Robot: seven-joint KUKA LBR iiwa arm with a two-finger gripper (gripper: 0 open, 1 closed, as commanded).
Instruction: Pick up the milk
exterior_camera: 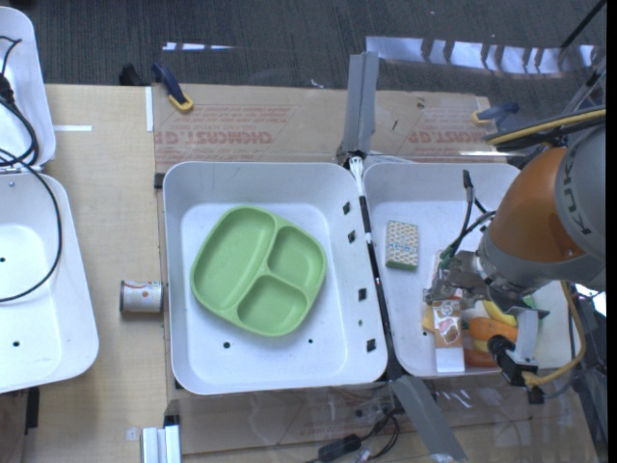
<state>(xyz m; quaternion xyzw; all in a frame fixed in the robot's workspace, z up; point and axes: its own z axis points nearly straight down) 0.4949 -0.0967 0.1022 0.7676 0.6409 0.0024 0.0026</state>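
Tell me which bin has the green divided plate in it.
The left bin holds the green plate; the right bin holds small packages instead.

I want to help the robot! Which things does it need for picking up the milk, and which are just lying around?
For the job:
- milk carton, in the right bin
- claw, right by the carton

Just lying about:
- green plate, in the left bin
- small patterned box
- can, on the bench
- orange and yellow things beside the carton

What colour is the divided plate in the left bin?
Light green all over, plain with no pattern; the plate shows in the camera view.
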